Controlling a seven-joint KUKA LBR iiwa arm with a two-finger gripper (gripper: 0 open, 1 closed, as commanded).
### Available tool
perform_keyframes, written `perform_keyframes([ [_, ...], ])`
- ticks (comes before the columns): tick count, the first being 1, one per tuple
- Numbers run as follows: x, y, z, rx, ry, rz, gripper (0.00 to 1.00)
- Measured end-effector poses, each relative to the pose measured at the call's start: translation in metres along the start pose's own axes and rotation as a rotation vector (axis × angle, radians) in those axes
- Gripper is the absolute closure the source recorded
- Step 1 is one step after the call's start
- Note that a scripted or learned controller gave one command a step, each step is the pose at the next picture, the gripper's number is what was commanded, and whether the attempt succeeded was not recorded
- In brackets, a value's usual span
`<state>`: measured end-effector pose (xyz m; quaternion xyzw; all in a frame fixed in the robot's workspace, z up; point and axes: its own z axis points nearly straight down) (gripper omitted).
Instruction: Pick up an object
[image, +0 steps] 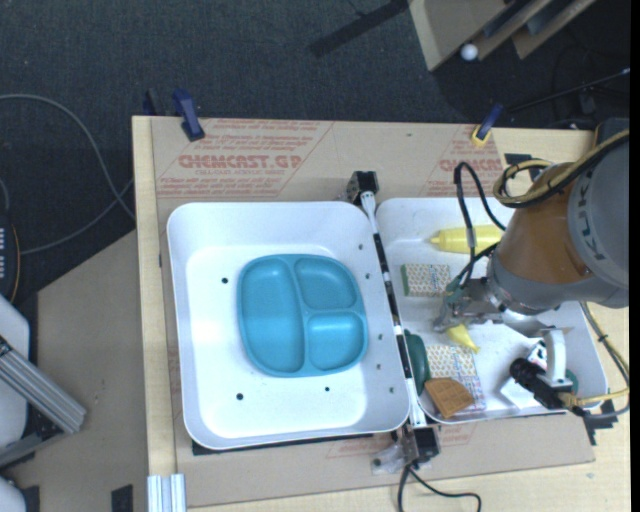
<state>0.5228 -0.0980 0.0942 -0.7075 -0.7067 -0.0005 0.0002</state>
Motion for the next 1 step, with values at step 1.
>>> perform_keyframes([
  [1,0.0683,0.0387,-0.091,-0.001,0.0,-0.003,1.0],
])
